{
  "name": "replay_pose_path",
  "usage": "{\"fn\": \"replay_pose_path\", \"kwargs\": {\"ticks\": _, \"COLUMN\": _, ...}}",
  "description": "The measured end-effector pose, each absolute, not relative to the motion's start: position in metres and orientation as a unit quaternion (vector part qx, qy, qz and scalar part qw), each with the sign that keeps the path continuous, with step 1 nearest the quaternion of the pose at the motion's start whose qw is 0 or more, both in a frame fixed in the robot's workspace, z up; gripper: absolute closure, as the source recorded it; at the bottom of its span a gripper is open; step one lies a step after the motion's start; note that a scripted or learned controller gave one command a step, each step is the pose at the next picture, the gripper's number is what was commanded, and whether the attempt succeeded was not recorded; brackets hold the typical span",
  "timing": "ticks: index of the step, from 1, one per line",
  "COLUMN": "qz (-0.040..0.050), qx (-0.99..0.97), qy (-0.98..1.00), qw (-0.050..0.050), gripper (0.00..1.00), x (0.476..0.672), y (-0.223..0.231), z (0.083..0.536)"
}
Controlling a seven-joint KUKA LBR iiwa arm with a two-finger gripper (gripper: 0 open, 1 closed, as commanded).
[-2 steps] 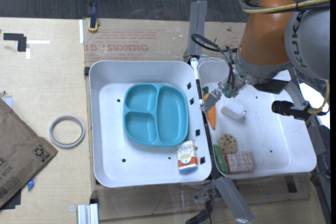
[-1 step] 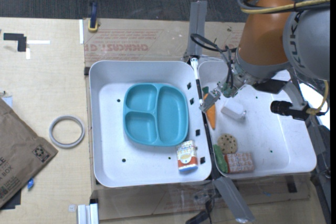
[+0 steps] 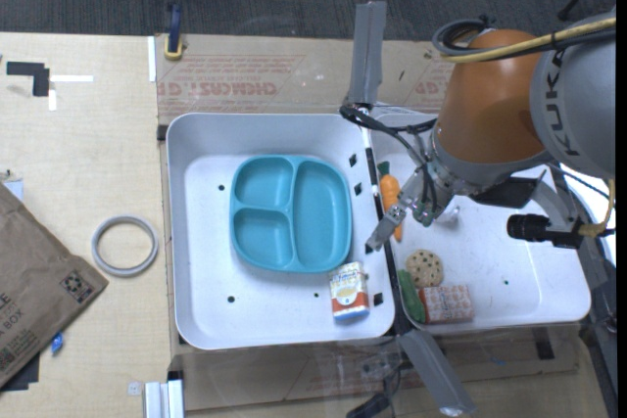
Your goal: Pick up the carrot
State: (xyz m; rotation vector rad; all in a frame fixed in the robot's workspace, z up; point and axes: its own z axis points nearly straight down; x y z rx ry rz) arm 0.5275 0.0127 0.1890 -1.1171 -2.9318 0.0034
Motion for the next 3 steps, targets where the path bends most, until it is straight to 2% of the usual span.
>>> {"fn": "replay_pose_path", "kwargs": {"ticks": 1, "qz": 0.0018, "qx": -0.587, "qy": -0.81, "qw": 0.001, "gripper": 0.0, "x": 0.553, "y": -0.021, "z": 0.189}}
{"fn": "replay_pose_path", "kwargs": {"ticks": 2, "qz": 0.0016, "qx": -0.511, "qy": -0.859, "qw": 0.002, "gripper": 0.0, "x": 0.478, "y": -0.009, "z": 0.197}}
{"fn": "replay_pose_path", "kwargs": {"ticks": 3, "qz": 0.0014, "qx": -0.521, "qy": -0.853, "qw": 0.0, "gripper": 0.0, "x": 0.479, "y": 0.027, "z": 0.236}}
